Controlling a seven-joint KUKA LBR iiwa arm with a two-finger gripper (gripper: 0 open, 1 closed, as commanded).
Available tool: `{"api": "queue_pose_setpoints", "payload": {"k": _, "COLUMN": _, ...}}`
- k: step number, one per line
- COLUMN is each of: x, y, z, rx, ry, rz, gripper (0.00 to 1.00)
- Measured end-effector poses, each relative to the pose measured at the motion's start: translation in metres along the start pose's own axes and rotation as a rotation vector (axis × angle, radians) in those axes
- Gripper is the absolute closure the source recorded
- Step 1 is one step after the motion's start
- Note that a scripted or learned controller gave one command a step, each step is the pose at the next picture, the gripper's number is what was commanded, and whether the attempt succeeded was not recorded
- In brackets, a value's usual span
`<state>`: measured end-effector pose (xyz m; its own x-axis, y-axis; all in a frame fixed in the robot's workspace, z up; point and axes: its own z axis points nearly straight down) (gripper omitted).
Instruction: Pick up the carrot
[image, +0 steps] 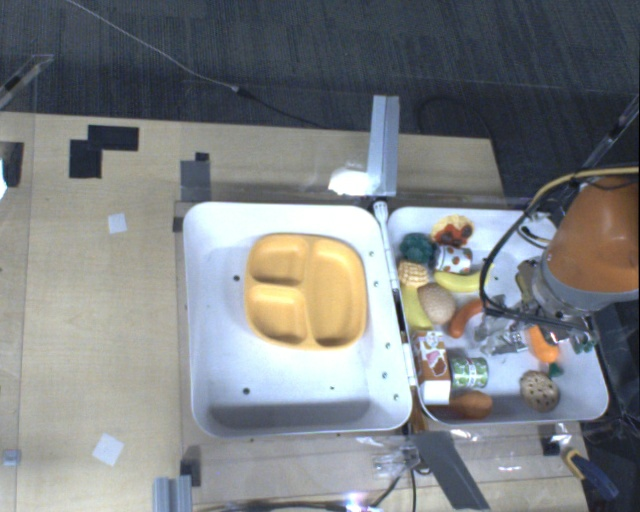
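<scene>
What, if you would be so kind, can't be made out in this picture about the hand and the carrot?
- Hand: in the camera view, the arm's orange band and the cables cover most of it, so its finger state is unclear.
- Carrot: part lies under the wrist; whether anything touches it can't be told.
- Small items in the right bin: the labels on the can are too small to read.

You have: 2 white bins (200, 330) | 1 yellow tray (305, 290) | 1 carrot (543, 345) | 1 banana (462, 282) | 1 green can (468, 373) | 1 cookie (539, 391)
</scene>
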<state>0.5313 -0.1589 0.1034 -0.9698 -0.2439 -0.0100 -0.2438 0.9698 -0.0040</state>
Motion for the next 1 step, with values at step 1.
{"api": "queue_pose_setpoints", "payload": {"k": 1, "x": -0.009, "y": -0.0511, "z": 0.0137, "rx": 0.003, "ry": -0.003, "rz": -0.345, "gripper": 1.0}}
